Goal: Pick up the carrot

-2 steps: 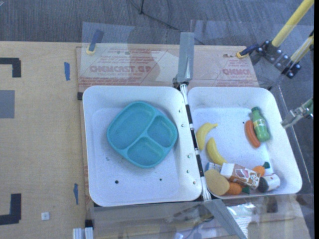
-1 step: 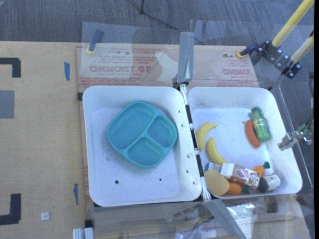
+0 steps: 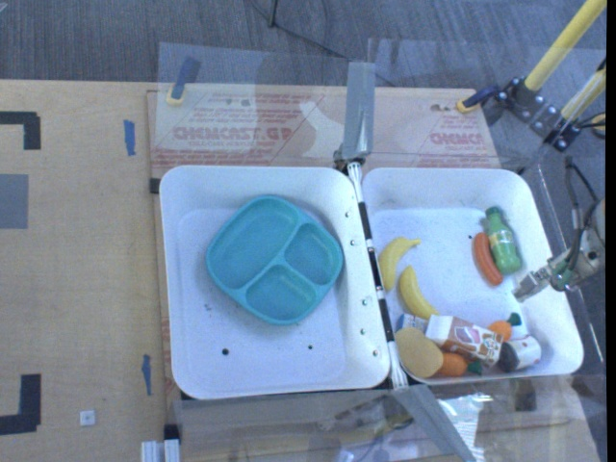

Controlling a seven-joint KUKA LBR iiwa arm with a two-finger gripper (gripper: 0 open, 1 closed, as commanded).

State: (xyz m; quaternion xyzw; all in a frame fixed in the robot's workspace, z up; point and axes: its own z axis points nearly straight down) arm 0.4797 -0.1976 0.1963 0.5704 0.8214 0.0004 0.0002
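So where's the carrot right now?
In the right bin, near its right wall: the carrot lies right beside the green bottle, with the gripper just to its lower right.

**Bins & clutter on the bench**

Left shallow white plastic bin (image 3: 183, 287): a teal three-compartment plastic plate (image 3: 274, 258) sits near its centre, closer to the far edge. Right shallow white plastic bin (image 3: 433, 195): two yellow toy bananas (image 3: 404, 272) by the left wall; green plastic bottle w/ orange label (image 3: 500, 241) near the right wall; white bottle w/ dark cap (image 3: 479, 341) lying along the near edge, tan round toy (image 3: 420, 351) at the near-left corner. Blue tape strips (image 3: 129, 137) on the wooden bench (image 3: 77, 258).
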